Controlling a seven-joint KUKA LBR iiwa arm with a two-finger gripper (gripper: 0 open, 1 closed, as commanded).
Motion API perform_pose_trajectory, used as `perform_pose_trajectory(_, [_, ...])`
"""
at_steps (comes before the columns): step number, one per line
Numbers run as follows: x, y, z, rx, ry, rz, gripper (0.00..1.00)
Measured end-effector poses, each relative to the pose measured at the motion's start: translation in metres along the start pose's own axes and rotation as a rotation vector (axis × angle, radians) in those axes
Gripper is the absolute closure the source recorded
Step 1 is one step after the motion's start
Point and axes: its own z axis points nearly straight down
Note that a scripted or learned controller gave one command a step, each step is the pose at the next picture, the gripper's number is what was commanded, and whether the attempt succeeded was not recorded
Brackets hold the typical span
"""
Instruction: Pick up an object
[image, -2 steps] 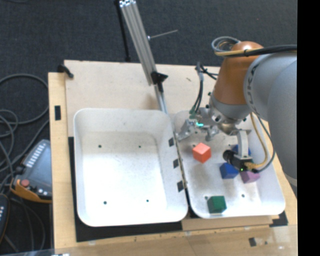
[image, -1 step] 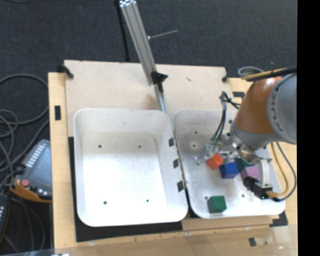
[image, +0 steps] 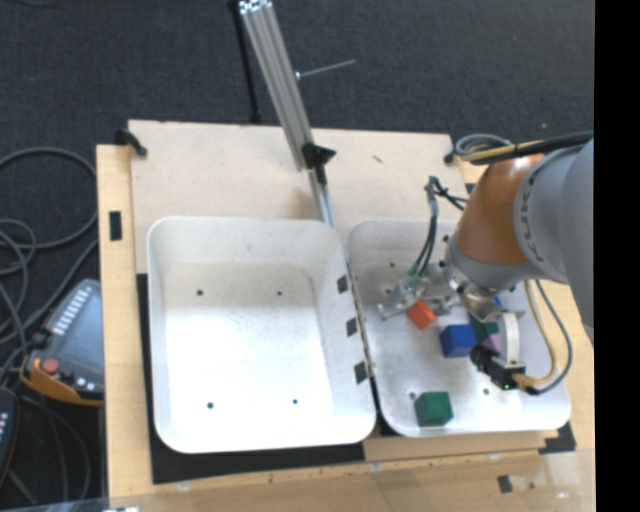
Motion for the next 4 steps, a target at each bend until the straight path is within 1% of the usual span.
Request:
perform_pose_trajectory(1, [0.002,0.012,0.007,-0.004,-0.002,0.000,0.00])
perform_pose_trajectory(2, [0.003,0.033,0.016,0.007,0.001,0.001,0.00])
perform_pose_trajectory(3, [0.042,0.000,-0.075,0.016,0.007,-0.004,0.00])
perform_pose_trajectory(4, [-0.014,-0.065,0.030,0.024,0.006,0.006,0.00])
